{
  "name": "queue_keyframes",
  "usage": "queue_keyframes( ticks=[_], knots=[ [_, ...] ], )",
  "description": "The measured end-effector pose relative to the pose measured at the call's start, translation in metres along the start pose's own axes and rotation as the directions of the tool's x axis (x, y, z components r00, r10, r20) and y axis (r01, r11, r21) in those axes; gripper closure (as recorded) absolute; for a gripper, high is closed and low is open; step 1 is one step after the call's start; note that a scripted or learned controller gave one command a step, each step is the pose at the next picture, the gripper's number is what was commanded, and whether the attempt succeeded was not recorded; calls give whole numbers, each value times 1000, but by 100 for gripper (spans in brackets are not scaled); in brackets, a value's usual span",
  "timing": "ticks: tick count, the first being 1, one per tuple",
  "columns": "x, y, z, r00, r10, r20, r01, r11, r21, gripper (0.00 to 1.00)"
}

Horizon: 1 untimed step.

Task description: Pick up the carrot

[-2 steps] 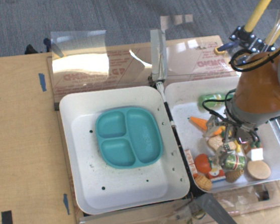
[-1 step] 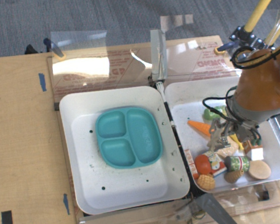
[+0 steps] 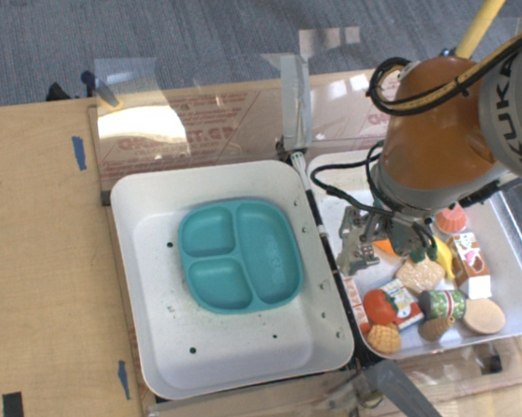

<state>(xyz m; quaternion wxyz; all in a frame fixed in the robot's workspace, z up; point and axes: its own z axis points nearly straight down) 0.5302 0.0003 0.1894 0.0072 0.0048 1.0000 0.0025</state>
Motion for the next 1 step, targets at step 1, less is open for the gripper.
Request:
queue_keyframes(
  ticks=[1],
  knots=[
    [0,-5,-7,1000,7,0,-7,1000,4,100]
  ],
)
